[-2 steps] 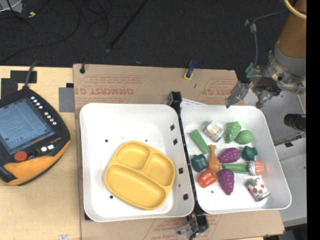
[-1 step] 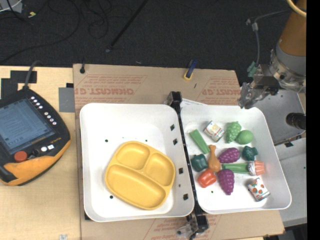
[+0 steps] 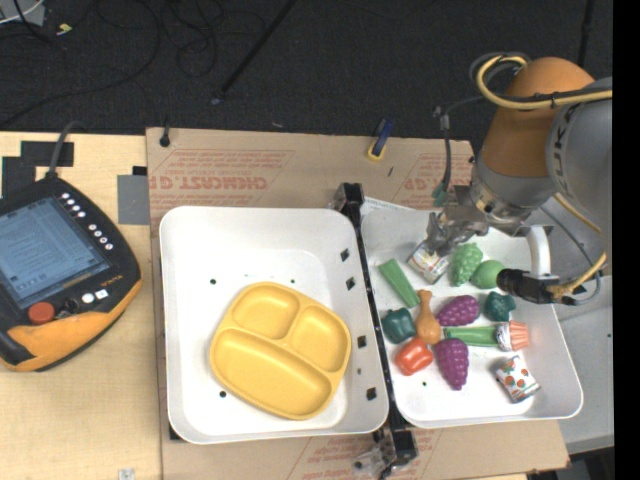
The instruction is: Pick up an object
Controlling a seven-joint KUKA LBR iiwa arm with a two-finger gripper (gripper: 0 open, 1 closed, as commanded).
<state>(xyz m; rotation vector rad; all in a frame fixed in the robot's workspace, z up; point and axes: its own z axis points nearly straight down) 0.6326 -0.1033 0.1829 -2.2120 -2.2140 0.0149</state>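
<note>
Across the top of your frame you see a dark carpeted floor point(image 3: 300, 38) with loose black cables point(image 3: 130, 18) trailing over it in the upper left. Below it lies a light wooden bench point(image 3: 80, 408), covered in the middle by a sheet of brown cardboard point(image 3: 260, 163) printed with red lettering. At the left edge a control pendant point(image 3: 55, 268) with a screen rests on the wood.

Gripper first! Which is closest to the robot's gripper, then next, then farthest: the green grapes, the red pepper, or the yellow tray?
Measured from the gripper in the camera view:
1. Green grapes, right beside it in the right bin.
2. Red pepper, lower down in the same bin.
3. Yellow tray, over in the left bin.
</note>
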